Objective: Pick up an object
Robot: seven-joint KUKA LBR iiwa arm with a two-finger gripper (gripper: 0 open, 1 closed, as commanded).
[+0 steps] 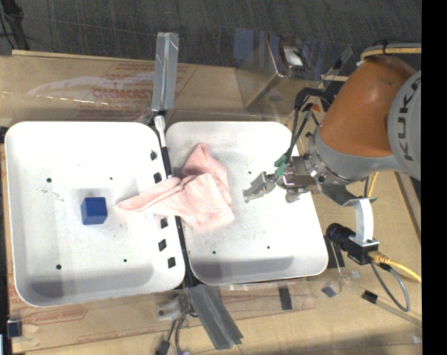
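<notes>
The pink cloth lies crumpled across the divider between my two bins — most of it in the right bin, one corner trailing into the left bin, where a small blue cube sits well apart from it. My gripper hangs over the right bin just to the cloth's right, holding nothing — how wide it stands I cannot tell.
</notes>
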